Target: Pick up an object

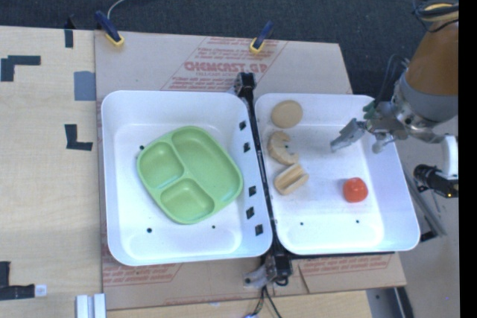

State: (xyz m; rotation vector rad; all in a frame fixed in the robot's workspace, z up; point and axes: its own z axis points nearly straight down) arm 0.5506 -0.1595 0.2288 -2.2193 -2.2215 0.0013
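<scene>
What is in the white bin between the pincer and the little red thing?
Nothing. In the camera view, just bare white floor of the right bin lies between the pincer and the red thing.

The arm [436,78] runs off the right edge — its upper links unseen.

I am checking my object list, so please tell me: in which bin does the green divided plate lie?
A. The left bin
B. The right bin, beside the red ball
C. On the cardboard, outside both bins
A: the green divided plate lies inside the left bin, with nothing beside it.
</scene>
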